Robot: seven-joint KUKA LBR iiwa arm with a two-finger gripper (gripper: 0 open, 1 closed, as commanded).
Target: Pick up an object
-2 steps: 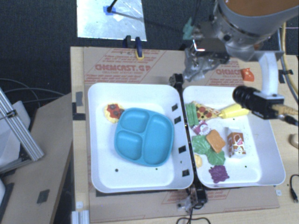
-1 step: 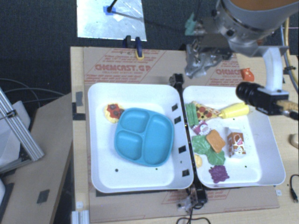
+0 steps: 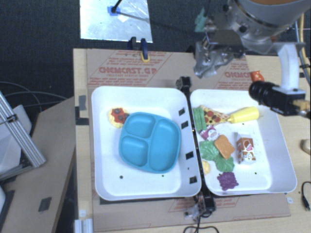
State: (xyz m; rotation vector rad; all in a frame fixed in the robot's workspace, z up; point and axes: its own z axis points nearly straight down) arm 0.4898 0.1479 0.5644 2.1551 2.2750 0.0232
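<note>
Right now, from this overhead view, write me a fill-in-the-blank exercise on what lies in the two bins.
1. The blue divided plate lies in the ____ bin as the camera sees it.
2. The purple grapes lie in the right bin, near its ____ edge in the picture.
3. The yellow mustard bottle lies to the ____ of the pizza slice in the picture.
4. The gripper hangs over the cardboard, outside ____ bins.

Missing words: left; bottom; right; both

A robotics lab. Two shallow white plastic bins [image 3: 146,95] sit clamped on a protective brown cardboard sheet [image 3: 131,67]. Loose black cables [image 3: 29,101] and a slanted aluminium frame rail [image 3: 17,135] lie left.
</note>
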